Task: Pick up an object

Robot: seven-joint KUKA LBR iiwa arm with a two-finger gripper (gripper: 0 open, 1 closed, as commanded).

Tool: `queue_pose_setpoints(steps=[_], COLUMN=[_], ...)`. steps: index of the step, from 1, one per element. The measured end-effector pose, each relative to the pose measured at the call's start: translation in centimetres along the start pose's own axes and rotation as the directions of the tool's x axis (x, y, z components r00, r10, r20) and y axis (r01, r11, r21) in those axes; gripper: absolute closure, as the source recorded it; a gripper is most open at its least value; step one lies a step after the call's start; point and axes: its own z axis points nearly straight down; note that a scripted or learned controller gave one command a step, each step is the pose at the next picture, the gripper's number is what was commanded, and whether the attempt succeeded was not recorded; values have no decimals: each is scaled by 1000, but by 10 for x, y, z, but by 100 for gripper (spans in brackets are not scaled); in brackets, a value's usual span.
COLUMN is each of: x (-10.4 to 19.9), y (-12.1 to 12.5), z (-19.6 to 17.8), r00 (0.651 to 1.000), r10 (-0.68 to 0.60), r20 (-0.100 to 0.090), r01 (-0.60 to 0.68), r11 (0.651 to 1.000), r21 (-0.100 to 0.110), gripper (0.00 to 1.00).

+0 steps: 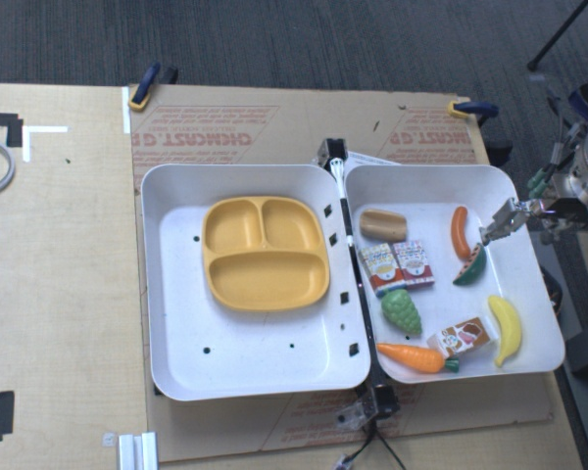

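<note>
The right bin (441, 179) holds several toy foods. There is a brown bread roll (383, 225), a pair of small cartons (397, 264), a green bunch of grapes (402, 311) and an orange carrot (413, 357). There is also a small snack box (462, 338), a yellow banana (508, 330), a red sausage (459, 233) and a watermelon slice (470, 266). My gripper (498, 225) reaches in from the right over the bin's right side. It sits just right of the sausage and above the watermelon slice. Nothing shows held in it.
The left bin (167, 292) carries a yellow divided plate (266, 253). Both bins rest on a cardboard sheet (206, 130) on the wooden bench. Blue and yellow clamps (144, 86) hold the sheet's far corners. The arm's wrist (568, 194) hangs past the right bin's outer wall.
</note>
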Motion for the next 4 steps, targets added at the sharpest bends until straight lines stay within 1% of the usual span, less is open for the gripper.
queue_pose_setpoints(steps=[1,2,3,4], x=[27,-12,59,59], y=[68,84,97,97], z=[92,186,190,179], r00=[926,895,995,995], r10=[-378,-447,-100,-99], r20=[-1,3,-1,0], r01=[378,447,100,99], r11=[926,895,995,995], r21=[0,-4,0,-1], gripper=[0,0,0,100])
